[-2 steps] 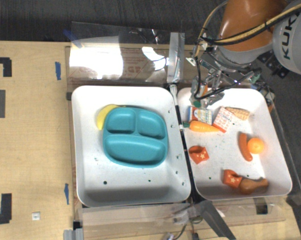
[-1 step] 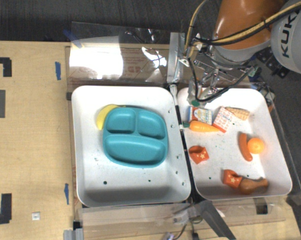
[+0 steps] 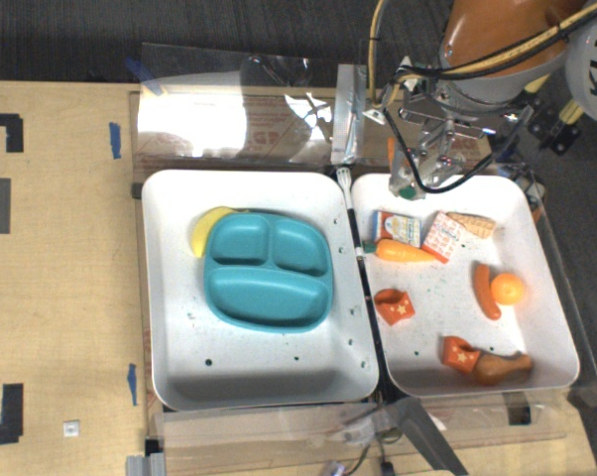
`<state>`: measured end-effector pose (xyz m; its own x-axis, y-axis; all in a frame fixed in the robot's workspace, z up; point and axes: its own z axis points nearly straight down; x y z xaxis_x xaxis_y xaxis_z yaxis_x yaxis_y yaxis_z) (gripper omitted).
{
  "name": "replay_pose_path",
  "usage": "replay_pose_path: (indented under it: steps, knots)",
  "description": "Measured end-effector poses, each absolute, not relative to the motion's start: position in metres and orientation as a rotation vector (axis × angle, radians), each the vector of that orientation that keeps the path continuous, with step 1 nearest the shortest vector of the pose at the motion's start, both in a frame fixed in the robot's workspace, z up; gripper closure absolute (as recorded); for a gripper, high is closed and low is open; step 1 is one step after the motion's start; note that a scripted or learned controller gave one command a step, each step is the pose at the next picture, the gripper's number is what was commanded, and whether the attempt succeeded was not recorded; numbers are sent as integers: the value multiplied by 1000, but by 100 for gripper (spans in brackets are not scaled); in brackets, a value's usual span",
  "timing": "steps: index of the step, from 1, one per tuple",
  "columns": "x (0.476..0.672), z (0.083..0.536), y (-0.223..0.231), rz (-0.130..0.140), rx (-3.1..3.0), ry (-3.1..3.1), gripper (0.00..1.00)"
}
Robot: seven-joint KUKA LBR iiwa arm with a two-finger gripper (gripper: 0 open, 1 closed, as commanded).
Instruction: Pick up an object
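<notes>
Orange carrot [image 3: 406,254] beside cartons, teal tray [image 3: 269,271] in left bin [image 3: 170,315]

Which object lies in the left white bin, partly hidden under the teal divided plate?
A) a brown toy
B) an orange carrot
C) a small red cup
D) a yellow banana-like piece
D: a yellow curved piece peeks out from under the upper left edge of the teal divided plastic plate in the left white bin.

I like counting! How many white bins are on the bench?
2. The left shallow white plastic bin holds a teal divided plate. The right shallow white plastic bin holds small toys, under the gripper.
</notes>
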<state>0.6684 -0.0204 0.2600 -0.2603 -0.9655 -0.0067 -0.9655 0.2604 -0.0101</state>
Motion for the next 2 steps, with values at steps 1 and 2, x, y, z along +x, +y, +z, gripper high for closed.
replay_pose_path:
  steps: [1,2]
  knots:
    - [668,248,0,1,-2026,2394,100]
    - [589,269,-2,-4,-2011,2404,100]
